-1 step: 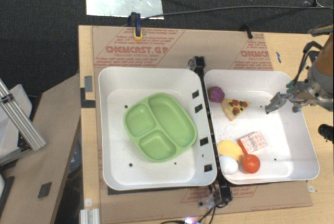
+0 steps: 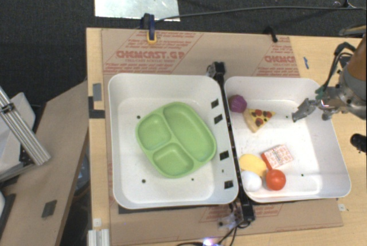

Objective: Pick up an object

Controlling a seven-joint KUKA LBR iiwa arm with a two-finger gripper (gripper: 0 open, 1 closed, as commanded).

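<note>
The right bin [image 2: 324, 173] holds several toy foods. A purple piece [image 2: 238, 104] and a pizza slice [image 2: 259, 118] lie near its far left corner. A red-and-white packet [image 2: 277, 156], a yellow lemon [image 2: 252, 163], a white egg [image 2: 250, 180] and a red tomato [image 2: 276, 180] sit close together at its near left. My gripper [image 2: 313, 113] hangs over the bin's far right part, open, with nothing between its fingers. It is to the right of the pizza slice and apart from it.
The left bin [image 2: 123, 93] carries a green divided plate [image 2: 175, 139]. A black divider [image 2: 226, 136] runs between the two bins. Both stand on a brown board [image 2: 172, 53]. The arm's wrist [image 2: 352, 81] crosses the right bin's far right rim.
</note>
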